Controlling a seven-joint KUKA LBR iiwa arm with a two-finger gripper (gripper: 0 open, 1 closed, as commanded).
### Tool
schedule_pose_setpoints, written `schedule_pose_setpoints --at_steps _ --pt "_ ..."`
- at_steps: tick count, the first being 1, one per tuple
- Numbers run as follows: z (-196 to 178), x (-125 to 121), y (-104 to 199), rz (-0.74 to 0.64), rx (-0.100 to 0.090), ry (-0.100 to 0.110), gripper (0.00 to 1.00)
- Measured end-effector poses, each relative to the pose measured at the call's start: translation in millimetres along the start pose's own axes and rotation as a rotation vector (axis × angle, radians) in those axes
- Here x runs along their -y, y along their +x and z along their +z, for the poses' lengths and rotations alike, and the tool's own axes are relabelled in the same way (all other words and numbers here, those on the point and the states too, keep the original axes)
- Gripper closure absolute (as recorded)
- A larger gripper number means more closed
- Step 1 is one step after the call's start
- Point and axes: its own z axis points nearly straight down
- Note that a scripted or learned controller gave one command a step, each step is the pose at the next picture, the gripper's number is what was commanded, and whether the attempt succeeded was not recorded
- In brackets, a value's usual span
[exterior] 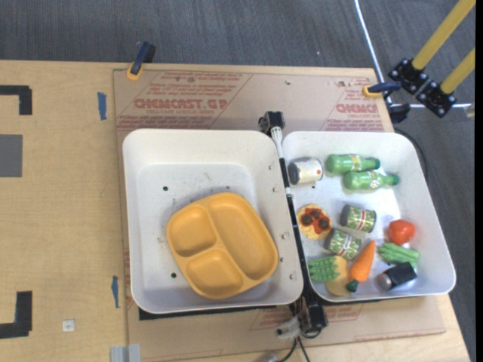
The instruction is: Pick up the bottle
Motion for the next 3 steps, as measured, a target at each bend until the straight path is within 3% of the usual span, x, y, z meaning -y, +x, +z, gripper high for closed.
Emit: schedule_pose_setpoints --at_steps 3 --pt "-33 -4 -2 -0.003 0.01 -0.013 1.0"
